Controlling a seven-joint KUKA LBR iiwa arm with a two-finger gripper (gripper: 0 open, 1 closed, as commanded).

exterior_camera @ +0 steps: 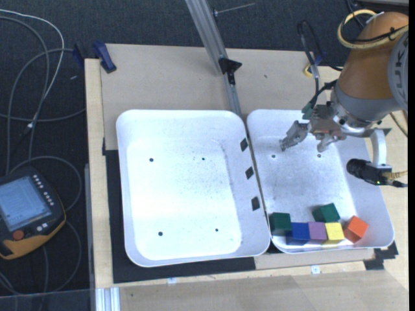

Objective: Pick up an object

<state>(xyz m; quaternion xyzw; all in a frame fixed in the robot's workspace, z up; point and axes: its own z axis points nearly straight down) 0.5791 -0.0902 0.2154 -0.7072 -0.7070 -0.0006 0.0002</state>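
Grey two-finger gripper (305, 137) above right white plastic bin (285, 125), fingers apart, holding nothing, coloured cube blocks at six o'clock, no legible writing.

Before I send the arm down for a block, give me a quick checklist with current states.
1. Blocks in reach: ok, six sit along the right bin's near edge, from the green block to the orange block.
2. Gripper free of load: ok, nothing between its fingers.
3. Gripper over a block: not ok, it hangs above bare floor at the bin's far end.
4. Room to grip: not ok, the blocks are packed together.
5. Fingers open: ok, spread apart.
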